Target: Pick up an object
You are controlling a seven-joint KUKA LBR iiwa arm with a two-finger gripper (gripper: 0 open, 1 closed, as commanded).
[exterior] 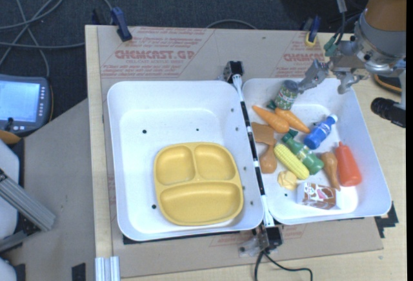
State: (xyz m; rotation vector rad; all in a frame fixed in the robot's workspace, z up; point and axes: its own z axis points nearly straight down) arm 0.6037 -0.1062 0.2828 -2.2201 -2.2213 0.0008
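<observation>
Gripper poised above the crowded right bin, nothing held

Clutter is my main worry. From my remote seat I see the grey two-finger gripper (329, 74) hanging over the far edge of the shallow white right bin (377, 199), its jaws spread wide with nothing between them. Just beside the left finger lies a small green-labelled can (284, 95), tilted against the pile. Nearer the middle sit an orange plastic carrot (284, 120), a blue plastic bottle with a white cap (319, 132), a yellow toy corn cob (292, 159), a red-orange plastic bottle (348, 165) and a flat printed snack packet (317, 195). Any of these would serve as the object to pick; all are in the right bin, most touching one another.

I judge the risk this way: a descent near the can could catch the bin wall, or the round can could roll out from between closing fingers. Going into the heap, the fingers may land on two toys at once and pinch neither.

The shallow white left bin (129, 105) holds a yellow three-compartment plastic tray (197, 183), well apart from the gripper.
</observation>
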